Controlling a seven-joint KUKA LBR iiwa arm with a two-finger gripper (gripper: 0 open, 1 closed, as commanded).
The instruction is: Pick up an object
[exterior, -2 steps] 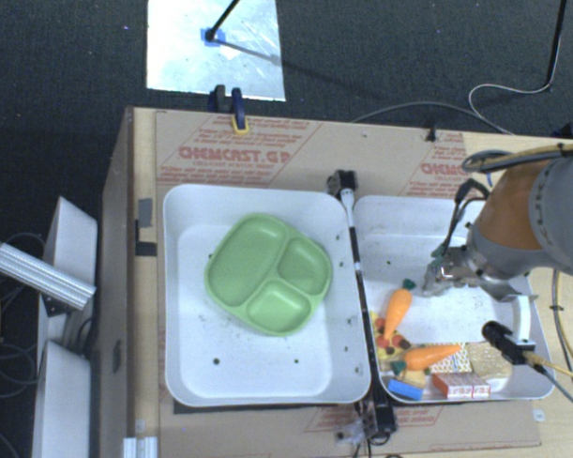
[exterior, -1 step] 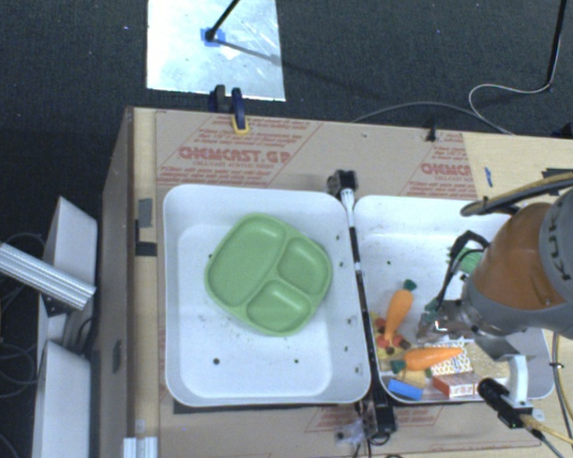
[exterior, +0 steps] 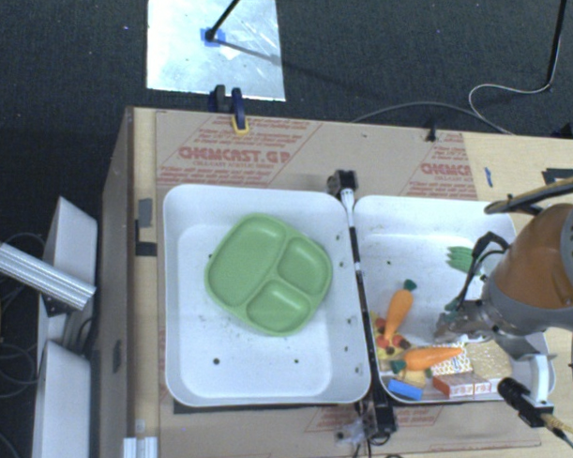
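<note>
Arm reaches in from 3 o'clock, bent down over right bin, gripper just above toys at 6 o'clock: two carrots, red box, blue piece.

**One fixed camera, high over the bench**

A single camera looks down at a slant from above the bench, far enough off to take in both white bins whole: the left bin and the right bin lie side by side across the middle. The bench's far edge runs near the top, with dark floor beyond it. The arm enters from the right edge, over the right bin's near right corner.
</note>
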